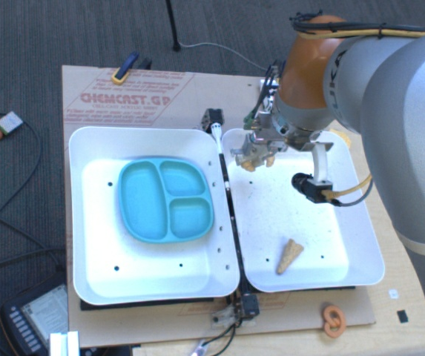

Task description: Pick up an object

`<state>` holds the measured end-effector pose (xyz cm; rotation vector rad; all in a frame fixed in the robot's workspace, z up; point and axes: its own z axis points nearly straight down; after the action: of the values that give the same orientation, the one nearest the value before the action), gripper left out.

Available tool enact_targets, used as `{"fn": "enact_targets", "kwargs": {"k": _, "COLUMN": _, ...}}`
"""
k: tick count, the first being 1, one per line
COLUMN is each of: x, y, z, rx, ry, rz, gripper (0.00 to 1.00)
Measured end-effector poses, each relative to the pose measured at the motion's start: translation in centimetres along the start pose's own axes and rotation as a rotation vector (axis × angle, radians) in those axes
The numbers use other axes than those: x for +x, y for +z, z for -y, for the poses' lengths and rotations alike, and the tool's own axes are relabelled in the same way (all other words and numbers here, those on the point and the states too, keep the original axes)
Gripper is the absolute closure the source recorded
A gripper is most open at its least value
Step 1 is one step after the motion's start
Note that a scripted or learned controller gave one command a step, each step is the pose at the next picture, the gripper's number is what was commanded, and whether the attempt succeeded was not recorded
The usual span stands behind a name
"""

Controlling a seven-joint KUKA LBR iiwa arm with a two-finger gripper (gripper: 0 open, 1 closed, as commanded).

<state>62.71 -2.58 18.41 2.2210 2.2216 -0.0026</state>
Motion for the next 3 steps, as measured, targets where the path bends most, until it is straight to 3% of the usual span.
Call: {"fn": "enact_targets", "kwargs": {"k": 3, "x": 0.1, "y": -2.8, "z": 0.0, "rx": 0.002, "ry": -0.002, "rz": -0.001, "gripper": 1.00}}
